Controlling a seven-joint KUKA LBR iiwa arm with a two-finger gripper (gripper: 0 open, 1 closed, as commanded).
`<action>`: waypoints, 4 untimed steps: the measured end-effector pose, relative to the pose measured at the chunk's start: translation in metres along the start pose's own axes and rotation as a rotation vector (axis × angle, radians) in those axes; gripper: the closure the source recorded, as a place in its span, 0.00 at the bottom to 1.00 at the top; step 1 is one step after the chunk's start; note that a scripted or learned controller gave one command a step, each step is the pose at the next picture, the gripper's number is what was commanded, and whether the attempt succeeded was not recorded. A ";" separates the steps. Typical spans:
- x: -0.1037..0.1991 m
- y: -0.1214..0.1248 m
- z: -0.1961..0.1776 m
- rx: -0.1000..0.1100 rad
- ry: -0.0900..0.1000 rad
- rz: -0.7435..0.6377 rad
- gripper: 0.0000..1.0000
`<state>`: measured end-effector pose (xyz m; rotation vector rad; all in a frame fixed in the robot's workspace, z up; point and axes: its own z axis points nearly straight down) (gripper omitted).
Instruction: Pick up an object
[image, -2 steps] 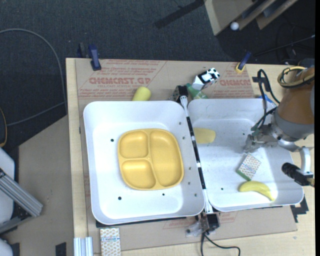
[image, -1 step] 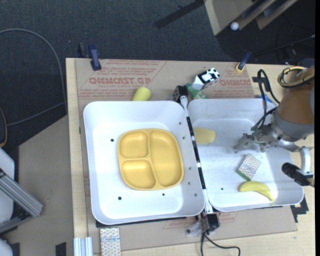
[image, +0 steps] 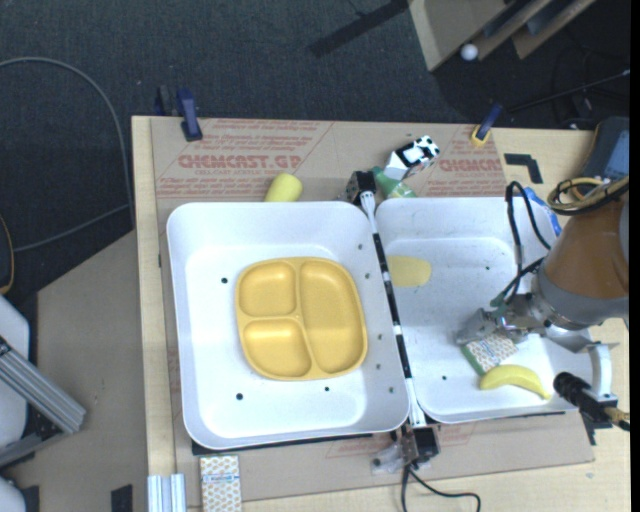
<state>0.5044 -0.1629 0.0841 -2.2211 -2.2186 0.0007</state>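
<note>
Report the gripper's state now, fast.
Gripper: down in the right bin, over the patterned packet beside the banana; open or shut cannot be told.

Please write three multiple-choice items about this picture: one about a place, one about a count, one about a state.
1. Where does the banana lie?
A. in the right bin, near its front edge
B. on the yellow tray
C. outside both bins

2. How many compartments has the yellow tray?
A. two
B. three
C. five

3. How does the tray rest?
A. leaning on a bin wall
B. upside down
C. flat, open side up, in the left bin

Answers: 1 A, it lies beside the gripper; 2 B, two small and one long; 3 C, its hollows face upward.
</note>
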 end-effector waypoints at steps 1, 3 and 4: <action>-0.033 0.097 -0.065 -0.004 -0.003 -0.002 0.00; 0.019 -0.024 -0.001 -0.006 -0.003 -0.001 0.00; -0.059 0.060 -0.059 -0.004 -0.003 -0.001 0.00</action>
